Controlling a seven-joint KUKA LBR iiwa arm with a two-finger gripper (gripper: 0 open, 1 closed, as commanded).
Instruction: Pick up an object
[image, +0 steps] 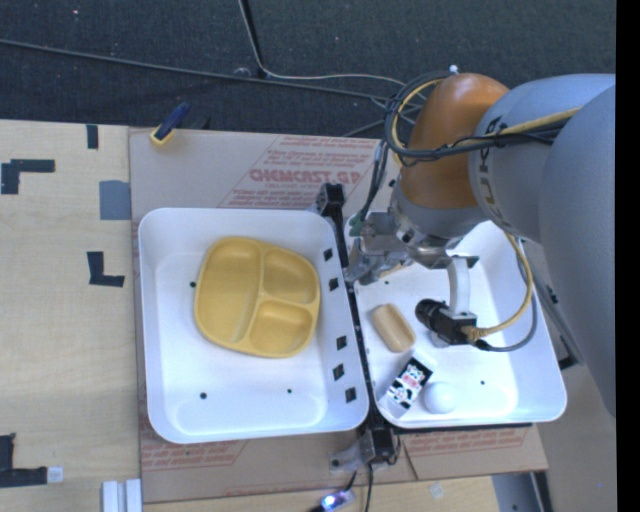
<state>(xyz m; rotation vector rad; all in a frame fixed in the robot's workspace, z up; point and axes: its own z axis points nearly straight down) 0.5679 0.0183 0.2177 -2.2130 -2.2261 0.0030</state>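
Hanging over the far left corner of the right bin (520, 395), the end effector (385, 255) sits just beside the divider between the two bins; whether it is open, closed or gripping anything I cannot tell, since the grey arm (540, 150) and its orange band (445, 125) cover most of it. Candidate objects lie in the right bin, near of the end effector: a tan bread-shaped piece (393, 327), a black-and-white cow-patterned item (408, 388) and a white ball (439, 397) just beside it; the tan piece looks the closest target. A yellow divided plate (256, 296) rests in the left bin (165, 330), well apart, probably awkward to grasp flat. Both bins stand on a cardboard sheet (290, 170) atop the pale wooden counter (60, 330); dark carpet with cables lies beyond.
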